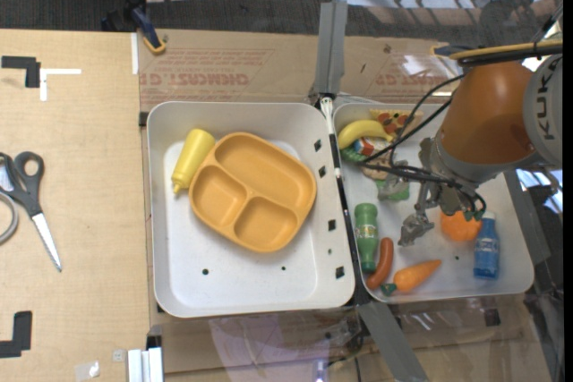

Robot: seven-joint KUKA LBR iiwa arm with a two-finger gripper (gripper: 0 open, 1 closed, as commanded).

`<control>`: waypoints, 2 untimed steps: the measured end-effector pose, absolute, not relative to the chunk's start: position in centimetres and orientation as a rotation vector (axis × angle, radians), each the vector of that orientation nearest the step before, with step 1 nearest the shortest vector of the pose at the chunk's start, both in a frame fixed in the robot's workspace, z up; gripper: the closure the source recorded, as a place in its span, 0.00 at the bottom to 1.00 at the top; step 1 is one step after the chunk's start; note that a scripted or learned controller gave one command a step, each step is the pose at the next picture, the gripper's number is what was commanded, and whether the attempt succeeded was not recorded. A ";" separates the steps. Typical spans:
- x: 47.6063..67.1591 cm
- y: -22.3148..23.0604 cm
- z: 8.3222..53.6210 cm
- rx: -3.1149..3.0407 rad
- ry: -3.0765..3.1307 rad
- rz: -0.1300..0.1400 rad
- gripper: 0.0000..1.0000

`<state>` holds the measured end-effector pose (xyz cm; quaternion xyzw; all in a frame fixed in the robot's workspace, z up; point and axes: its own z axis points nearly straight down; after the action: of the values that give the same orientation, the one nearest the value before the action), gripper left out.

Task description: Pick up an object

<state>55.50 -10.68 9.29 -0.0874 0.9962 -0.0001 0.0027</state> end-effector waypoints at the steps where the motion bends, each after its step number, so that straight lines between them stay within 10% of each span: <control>1: 65.0 -12.8 9.3 -0.435 3.159 0.025 0.00; 2: 64.0 -13.0 9.4 -0.510 3.113 0.009 0.00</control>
<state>63.98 -12.99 9.35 -0.1616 0.9868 0.0030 -0.0063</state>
